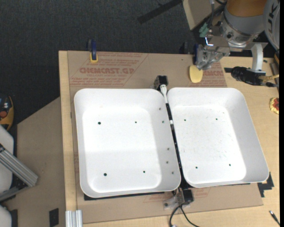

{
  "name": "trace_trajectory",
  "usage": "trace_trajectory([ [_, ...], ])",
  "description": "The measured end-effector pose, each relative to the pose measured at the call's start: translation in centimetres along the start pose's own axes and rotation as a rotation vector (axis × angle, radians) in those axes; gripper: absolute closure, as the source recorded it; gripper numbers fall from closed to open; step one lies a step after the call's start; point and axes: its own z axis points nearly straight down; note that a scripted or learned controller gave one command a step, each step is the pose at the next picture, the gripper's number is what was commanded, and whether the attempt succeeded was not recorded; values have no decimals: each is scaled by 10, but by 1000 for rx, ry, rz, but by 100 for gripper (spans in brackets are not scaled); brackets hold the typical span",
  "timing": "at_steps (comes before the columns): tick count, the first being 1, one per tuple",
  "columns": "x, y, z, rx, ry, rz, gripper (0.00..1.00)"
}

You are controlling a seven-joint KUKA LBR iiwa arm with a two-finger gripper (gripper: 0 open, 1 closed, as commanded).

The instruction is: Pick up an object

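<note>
Arm: the grey KUKA arm with its orange band [245,9] reaches in at the upper right, above the far edge of the bench.
Gripper: the two-finger metal gripper [205,62] points down beyond the far rim of the right bin, over the brown board.
Gripper state: a small pale yellow rounded object [195,74] sits right at the fingertips, just below and slightly left of them; whether the fingers pinch it or merely touch it cannot be told.
Object: this pale yellow piece is outside both bins, over the printed cardboard sheet [111,66].
Right bin: the shallow white plastic bin [248,133] lies directly nearer the camera than the gripper.
Left bin: the second shallow white bin [84,133] lies well to the gripper's left, touching the right bin along a black strip [171,128].
Clamp: a small blue and yellow clamp [92,49] stands far to the gripper's left at the board's far edge.
</note>
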Motion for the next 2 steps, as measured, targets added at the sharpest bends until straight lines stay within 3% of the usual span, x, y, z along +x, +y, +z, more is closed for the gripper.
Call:
trace_trajectory([
  [1, 65, -3, 96, 20, 6, -11, 100],
  [2, 114, 1, -75, -13, 8, -13, 100],
])
